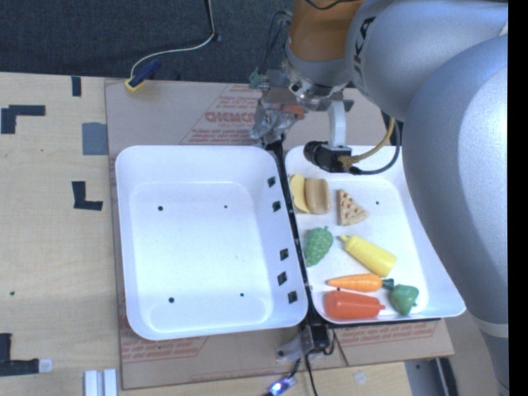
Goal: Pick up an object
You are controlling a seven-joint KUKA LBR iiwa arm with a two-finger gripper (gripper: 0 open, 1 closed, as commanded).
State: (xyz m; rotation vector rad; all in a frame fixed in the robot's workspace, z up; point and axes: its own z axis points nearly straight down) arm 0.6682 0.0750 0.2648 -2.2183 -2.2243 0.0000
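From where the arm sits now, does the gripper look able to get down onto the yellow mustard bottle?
Probably yes: the mustard bottle lies uncovered in the right bin, slightly apart from its neighbours. The gripper sits by the bins' far edge.

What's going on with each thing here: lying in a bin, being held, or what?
gripper: above the bins' far edge, holding nothing visible
carrot: lying in right bin
mustard bottle: lying in right bin
pizza slice: lying in right bin
right bin: holds the toy food
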